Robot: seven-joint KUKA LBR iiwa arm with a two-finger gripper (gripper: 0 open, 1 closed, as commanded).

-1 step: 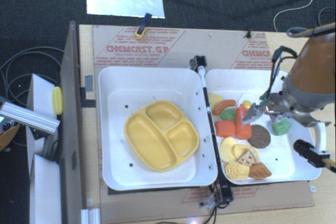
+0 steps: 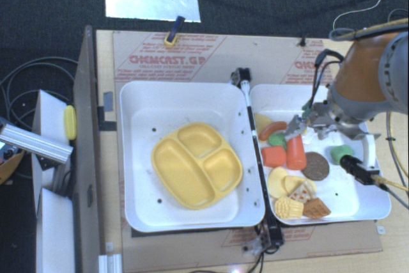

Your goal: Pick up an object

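You see the counter [image 2: 192, 48], a tan printed board, carrying two shallow white bins side by side. The left bin [image 2: 137, 156] holds a yellow divided tray [image 2: 195, 164] lying flat near its middle. The right bin [image 2: 377, 204] holds a cluster of toy food pieces toward its near-left part. The arm [image 2: 367, 73], grey with an orange band, reaches in from the right and hangs over the right bin, its end effector [image 2: 295, 127] low over the pile, just above the upper end of an orange carrot-like piece [image 2: 295, 153]. Whether the end effector is spread or closed you cannot tell here, and nothing is visibly between its fingers. Judge this as the approach step: the pick is not yet made. The likeliest target is the carrot-like piece, a short, smooth, tapered orange cylinder lying upright in the view, touching a red-orange block [image 2: 274, 156] on its left and just beside a brown round disc [image 2: 315, 165] on its right. The next move calls for centring over the carrot's width and closing across it without catching those neighbours. Smaller pieces lie around: a green chunk [image 2: 340, 153] to the right, a pale yellow slab [image 2: 278, 181], a waffle-patterned wedge [image 2: 316, 208], and yellow fries [image 2: 289, 207] at the near edge.
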